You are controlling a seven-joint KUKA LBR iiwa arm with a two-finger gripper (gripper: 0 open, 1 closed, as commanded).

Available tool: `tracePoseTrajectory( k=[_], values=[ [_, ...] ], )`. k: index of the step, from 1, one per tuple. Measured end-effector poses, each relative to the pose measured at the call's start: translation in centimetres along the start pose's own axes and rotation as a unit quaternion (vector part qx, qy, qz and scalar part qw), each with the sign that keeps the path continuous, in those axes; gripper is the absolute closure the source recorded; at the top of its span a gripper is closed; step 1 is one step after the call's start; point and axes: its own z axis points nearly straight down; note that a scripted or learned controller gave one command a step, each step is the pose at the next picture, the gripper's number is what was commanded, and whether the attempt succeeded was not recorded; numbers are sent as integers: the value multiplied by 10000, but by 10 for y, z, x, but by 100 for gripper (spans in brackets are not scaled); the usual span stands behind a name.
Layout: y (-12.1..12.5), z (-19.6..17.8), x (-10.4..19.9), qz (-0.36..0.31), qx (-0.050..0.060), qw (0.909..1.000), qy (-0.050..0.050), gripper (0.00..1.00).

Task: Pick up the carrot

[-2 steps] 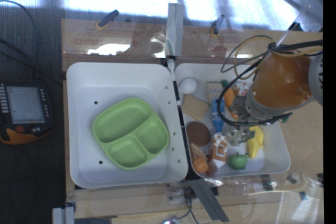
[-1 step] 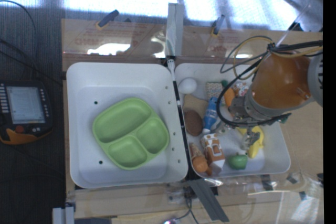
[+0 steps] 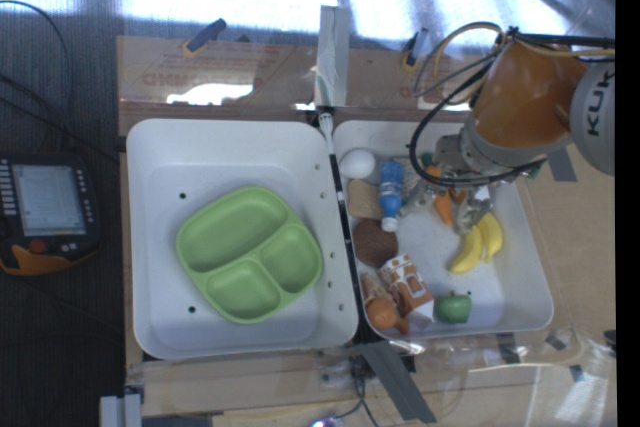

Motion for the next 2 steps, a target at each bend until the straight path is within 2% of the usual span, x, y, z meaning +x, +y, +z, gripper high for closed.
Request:
tracePoseTrajectory(
  k=[1, 2],
  values=[
    [-1, -11, -3, 4, 6, 10000, -25, 100],
    [17, -136, -45, 983, -20, 9952, 2, 100]
  ],
)
